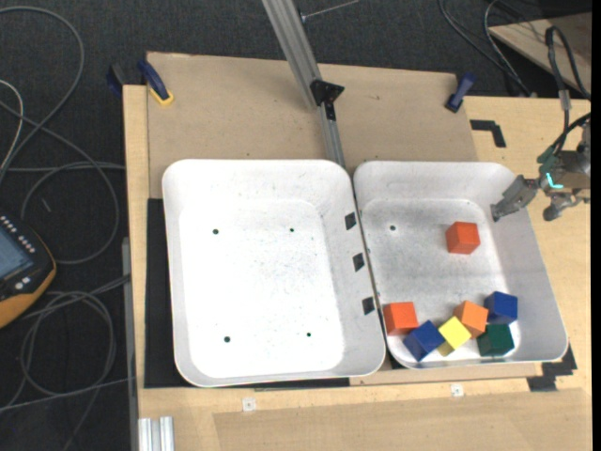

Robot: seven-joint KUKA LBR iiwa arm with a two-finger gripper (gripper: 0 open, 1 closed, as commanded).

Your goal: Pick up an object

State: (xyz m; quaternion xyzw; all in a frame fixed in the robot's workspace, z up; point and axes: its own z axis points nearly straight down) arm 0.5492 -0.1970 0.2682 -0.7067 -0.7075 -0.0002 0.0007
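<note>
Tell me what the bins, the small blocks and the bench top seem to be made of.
Bins: probably moulded white plastic, matt, with rounded corners and a raised rim; grey scuffs on the floors.
Blocks, such as the red one: solid-coloured cubes, perhaps painted wood or plastic; too small to settle.
Bench top: pale tan board, likely plywood or fibreboard, flat and unglossy.

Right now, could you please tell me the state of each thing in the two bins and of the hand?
Two-finger hand: over the right bin's far right rim, holding nothing.
Lone orange cube: resting apart, mid-bin.
Cluster of coloured cubes: bunched at the near edge.
Right white bin: holds all the cubes.
Left white bin: speckled floor.
</note>
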